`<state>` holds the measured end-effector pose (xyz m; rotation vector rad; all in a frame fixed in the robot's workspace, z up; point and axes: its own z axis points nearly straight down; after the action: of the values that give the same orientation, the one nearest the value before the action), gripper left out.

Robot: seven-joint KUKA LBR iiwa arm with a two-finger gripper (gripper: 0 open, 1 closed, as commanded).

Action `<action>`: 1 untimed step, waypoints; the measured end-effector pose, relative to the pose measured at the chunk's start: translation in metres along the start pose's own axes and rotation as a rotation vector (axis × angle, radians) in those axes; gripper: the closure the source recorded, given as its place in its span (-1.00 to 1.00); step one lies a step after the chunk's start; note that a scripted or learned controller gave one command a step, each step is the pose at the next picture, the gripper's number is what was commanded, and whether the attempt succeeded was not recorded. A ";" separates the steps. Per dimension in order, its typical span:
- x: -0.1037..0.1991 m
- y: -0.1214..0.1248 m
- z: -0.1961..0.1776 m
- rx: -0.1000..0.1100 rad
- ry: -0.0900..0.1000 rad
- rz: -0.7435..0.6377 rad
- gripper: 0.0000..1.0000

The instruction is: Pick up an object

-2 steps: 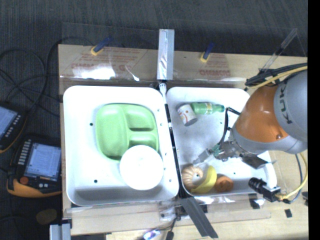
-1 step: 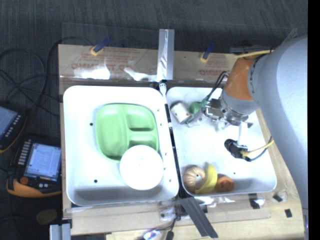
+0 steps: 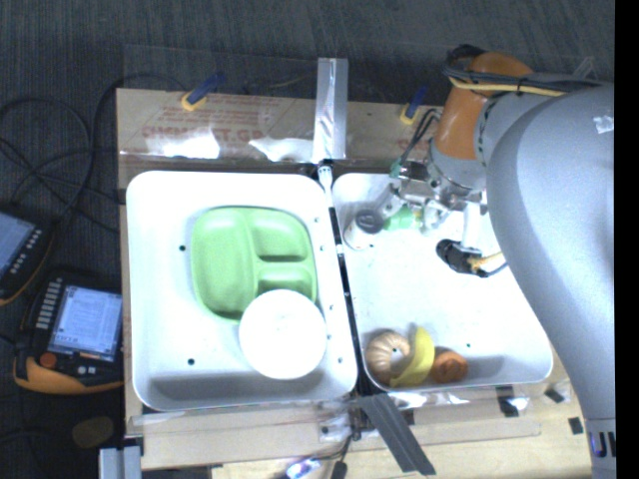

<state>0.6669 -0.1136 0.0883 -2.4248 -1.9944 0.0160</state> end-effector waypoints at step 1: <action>-0.001 -0.001 -0.009 0.005 -0.008 -0.003 1.00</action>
<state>0.6658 -0.1142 0.0972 -2.4229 -1.9981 0.0301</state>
